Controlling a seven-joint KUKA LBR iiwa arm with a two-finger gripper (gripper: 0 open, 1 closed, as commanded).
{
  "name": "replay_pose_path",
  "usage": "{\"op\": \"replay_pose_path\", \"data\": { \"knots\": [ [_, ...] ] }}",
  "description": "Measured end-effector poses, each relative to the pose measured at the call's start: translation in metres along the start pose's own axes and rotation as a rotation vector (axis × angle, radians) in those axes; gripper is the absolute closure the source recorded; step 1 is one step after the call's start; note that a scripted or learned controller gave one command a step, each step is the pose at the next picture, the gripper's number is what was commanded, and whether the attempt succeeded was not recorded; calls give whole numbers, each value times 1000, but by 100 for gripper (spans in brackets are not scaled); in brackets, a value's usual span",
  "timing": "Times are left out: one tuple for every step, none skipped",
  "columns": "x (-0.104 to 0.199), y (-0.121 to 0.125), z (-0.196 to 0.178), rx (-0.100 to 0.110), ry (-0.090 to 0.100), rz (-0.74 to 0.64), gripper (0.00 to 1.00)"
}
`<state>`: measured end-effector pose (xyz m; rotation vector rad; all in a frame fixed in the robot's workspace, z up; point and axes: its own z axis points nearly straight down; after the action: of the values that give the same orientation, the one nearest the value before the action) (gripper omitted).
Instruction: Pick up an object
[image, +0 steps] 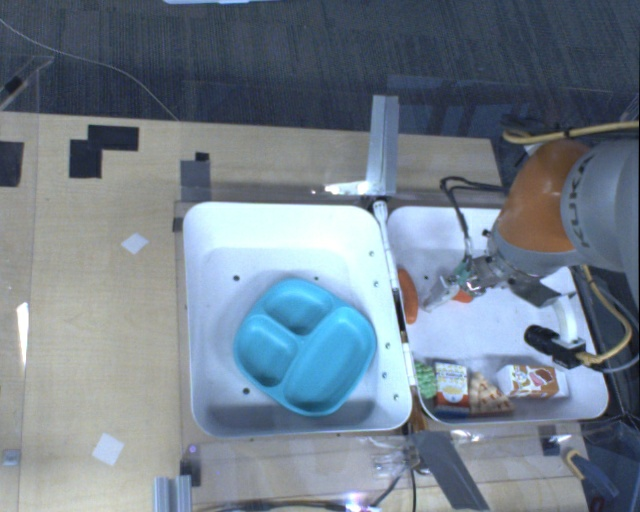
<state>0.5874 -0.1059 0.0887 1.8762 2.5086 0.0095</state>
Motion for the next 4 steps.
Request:
{"op": "replay_pose_path", "data": {
  "knots": [
    [-1,3,-13,-9,-4,-3,100],
    [-44,1,-26,4,0,10,100],
    [30,93,-128,3,1,102,100],
    [30,93,-128,4,1,103,0]
  ]
}}
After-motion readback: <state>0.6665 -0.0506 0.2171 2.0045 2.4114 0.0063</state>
